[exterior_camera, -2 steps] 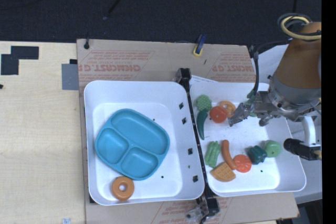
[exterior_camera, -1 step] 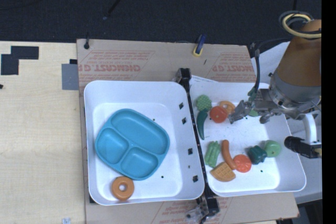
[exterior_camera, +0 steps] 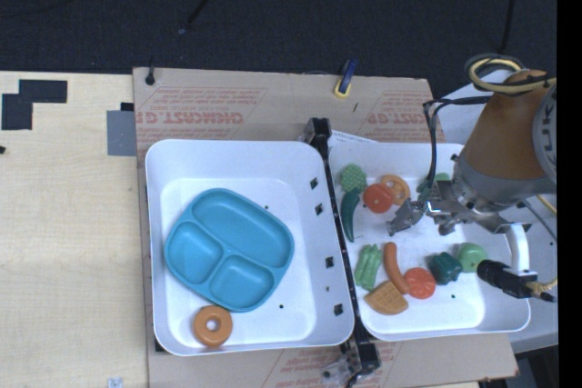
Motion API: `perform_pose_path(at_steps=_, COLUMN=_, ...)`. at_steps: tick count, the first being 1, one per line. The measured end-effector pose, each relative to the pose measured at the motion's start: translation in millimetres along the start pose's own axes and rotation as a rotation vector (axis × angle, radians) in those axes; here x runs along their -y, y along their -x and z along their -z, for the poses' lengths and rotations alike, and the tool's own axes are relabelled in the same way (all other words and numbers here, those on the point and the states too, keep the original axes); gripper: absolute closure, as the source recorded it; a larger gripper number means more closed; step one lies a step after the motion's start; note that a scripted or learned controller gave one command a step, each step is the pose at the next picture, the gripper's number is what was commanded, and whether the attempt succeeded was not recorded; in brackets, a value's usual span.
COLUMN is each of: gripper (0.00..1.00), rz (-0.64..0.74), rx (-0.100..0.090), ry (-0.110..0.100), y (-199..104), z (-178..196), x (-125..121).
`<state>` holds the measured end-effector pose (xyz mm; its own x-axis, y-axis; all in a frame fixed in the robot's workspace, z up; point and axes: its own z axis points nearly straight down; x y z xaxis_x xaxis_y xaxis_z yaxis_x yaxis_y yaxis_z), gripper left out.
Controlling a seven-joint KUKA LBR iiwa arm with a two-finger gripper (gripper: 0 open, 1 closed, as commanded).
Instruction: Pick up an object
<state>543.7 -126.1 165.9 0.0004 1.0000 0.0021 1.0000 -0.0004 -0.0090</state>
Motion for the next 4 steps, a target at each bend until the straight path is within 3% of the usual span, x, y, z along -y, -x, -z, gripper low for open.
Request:
perform_pose_path(at_steps=2, gripper=0.0, rz=0.0, rx=0.001, ry=0.003, y=0.5, z=-80.5, x=-2.0)
perform_pose_path(at_steps=3, gripper=1.0, rz=-0.006, rx=0.0, ry=0.004, y=1.7, z=-68.6, x=-1.9)
perform_pose_path(at_steps=4, gripper=1.0, rz=-0.004, rx=0.001, ry=0.008, y=4.0, z=-7.8, x=2.5)
